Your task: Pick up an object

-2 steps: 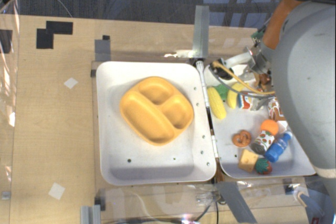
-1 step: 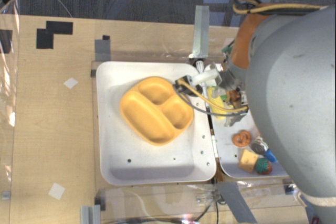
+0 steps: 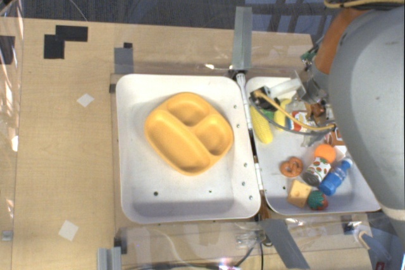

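The right bin [image 3: 276,200] holds several small objects. A yellow corn cob [image 3: 261,125] lies by its left wall. Further forward are a brown pretzel [image 3: 292,167], an orange ball [image 3: 324,153], a small can [image 3: 317,169], a blue bottle [image 3: 335,177], a tan block [image 3: 299,193] and a green and red piece [image 3: 317,200]. My gripper [image 3: 311,98] is low over the back of this bin, beside a red and white item [image 3: 314,114] that it partly hides. The grey arm [image 3: 370,104] covers the bin's right side.
The left bin [image 3: 133,199] carries a yellow divided plate [image 3: 188,132] near its middle. A metal divider [image 3: 250,136] runs between the bins. A yellow cable [image 3: 294,126] loops under the gripper over the corn. A wooden bench [image 3: 57,155] extends to the left.
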`<state>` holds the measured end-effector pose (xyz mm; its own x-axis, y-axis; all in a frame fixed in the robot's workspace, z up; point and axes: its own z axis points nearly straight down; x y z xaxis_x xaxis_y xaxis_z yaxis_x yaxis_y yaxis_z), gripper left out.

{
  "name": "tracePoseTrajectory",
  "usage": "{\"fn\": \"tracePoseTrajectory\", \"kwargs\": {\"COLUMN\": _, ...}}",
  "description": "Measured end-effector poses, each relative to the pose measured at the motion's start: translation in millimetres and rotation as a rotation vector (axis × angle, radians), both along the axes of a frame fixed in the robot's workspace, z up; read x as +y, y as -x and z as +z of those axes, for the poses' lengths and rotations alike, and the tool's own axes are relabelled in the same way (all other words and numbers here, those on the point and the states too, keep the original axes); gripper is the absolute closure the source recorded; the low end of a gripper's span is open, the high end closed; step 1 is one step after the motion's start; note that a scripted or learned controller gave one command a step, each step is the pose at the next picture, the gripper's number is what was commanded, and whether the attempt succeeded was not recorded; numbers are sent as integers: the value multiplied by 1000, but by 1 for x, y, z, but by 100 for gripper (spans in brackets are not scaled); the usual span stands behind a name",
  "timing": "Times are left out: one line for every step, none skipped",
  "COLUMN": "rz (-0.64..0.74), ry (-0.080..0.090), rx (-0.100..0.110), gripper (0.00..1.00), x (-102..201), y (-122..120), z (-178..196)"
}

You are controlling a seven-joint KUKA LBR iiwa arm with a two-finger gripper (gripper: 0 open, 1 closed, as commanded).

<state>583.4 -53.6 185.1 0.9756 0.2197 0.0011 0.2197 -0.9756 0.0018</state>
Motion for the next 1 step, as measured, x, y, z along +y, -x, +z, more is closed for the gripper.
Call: {"fn": "tracePoseTrajectory", "kwargs": {"rz": -22, "ry": 1, "rx": 0, "gripper": 0, "x": -94, "y": -16, "z": 10}}
